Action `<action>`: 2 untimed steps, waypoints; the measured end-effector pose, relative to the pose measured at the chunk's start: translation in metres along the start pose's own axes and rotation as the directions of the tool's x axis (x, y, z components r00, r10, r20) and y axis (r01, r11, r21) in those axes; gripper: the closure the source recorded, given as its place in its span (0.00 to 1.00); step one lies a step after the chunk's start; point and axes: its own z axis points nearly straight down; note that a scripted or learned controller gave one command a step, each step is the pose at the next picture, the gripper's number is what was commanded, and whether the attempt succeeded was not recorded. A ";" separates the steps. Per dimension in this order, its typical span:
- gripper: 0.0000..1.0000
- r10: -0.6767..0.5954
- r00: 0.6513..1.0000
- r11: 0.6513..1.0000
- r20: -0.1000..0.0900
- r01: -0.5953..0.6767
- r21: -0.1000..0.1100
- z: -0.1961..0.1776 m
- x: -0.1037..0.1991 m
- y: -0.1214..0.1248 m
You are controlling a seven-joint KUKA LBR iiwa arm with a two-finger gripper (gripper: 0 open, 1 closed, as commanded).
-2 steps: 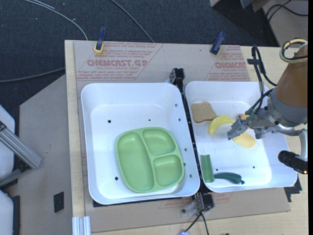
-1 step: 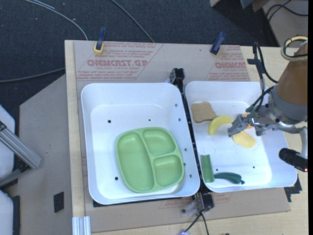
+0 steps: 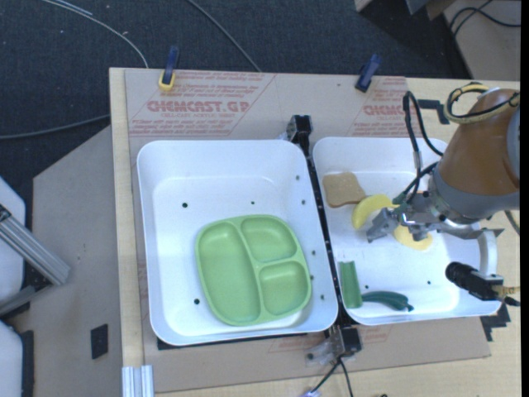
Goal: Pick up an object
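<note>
Gripper (image 3: 388,224) low in right bin (image 3: 438,304), right of frame, beside yellow object (image 3: 369,208); finger state, any hold: cannot tell; pick not visibly done, lift remains

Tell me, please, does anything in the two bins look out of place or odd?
Nothing stands out. The green divided plate lies flat in the left bin; the small items lie loose in the right bin, unspilled.
</note>
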 end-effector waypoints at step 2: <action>0.00 0.001 1.000 1.000 0.001 -0.001 -0.004 0.065 0.000 0.000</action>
